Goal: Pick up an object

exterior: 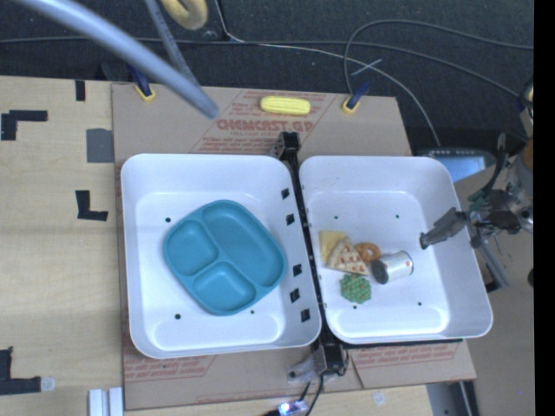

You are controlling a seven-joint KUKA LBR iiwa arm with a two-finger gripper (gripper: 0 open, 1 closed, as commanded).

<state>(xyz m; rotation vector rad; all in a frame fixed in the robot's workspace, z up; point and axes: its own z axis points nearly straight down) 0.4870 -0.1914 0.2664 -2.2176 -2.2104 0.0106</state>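
The right bin [434,319] holds a small cluster of toy objects near its middle. There is a yellow cheese wedge [330,245], a pizza slice [350,258], a brown pretzel ring [368,251], a silver can [395,267] lying on its side and a green broccoli piece [355,289]. My gripper [436,232] reaches in over the bin's right rim, to the right of the can and a little above it. It is apart from all of the objects, and nothing shows in it.
A blue divided plate [224,256] lies in the left bin [147,319]. On the cardboard behind the bins lies a yellow corn-like piece [284,105]. Cables run across the dark back area, and a grey bar [130,46] crosses the top left.
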